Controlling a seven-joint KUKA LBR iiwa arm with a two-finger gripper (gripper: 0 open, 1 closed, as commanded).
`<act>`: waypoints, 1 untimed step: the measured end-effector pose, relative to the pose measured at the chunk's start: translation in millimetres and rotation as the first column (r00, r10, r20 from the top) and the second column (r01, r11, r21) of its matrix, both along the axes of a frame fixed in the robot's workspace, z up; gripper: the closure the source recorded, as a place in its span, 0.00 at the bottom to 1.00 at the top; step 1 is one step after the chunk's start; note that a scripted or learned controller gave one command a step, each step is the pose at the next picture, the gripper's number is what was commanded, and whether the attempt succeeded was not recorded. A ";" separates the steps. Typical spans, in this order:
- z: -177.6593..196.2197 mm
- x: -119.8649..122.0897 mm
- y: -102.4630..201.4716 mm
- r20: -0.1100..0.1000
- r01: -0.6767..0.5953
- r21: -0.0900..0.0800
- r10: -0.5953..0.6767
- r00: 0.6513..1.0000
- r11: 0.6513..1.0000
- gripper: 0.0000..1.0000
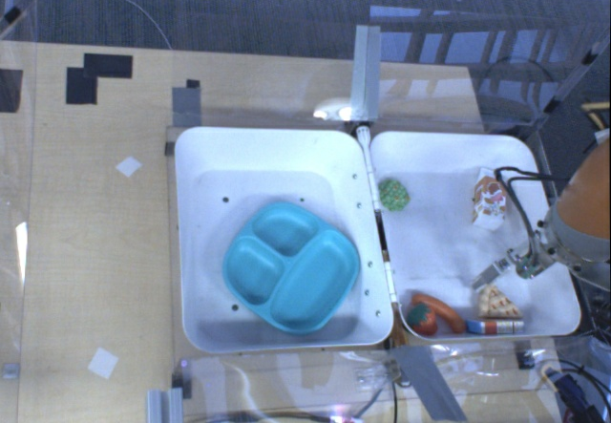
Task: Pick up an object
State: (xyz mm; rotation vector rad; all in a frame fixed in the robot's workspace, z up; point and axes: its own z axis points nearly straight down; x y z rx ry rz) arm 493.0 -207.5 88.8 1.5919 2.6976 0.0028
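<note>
Two white bins (pixel 286 149), one blue plate (pixel 291 266)

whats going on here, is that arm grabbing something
A grey robot arm reaches in from the right, with its claw low over the right bin, just above a waffle-patterned wedge. Nothing is visibly held yet. Nearby lie a carrot-like piece, a green ball and a small carton. The left bin holds a blue divided plate.

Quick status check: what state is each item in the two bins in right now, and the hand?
Blue three-compartment plastic plate: flat in left bin, nothing on it.
Green bumpy ball: resting by right bin's left wall.
White printed packet: lying loose.
Orange carrot-shaped toy: lying at front wall.
Waffle-patterned wedge: lying flat.
Hand: low above wedge, holding nothing visible.
</note>
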 end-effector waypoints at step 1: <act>10.4 65.7 24.9 -0.007 0.215 0.004 -0.215 0.977 0.977 0.00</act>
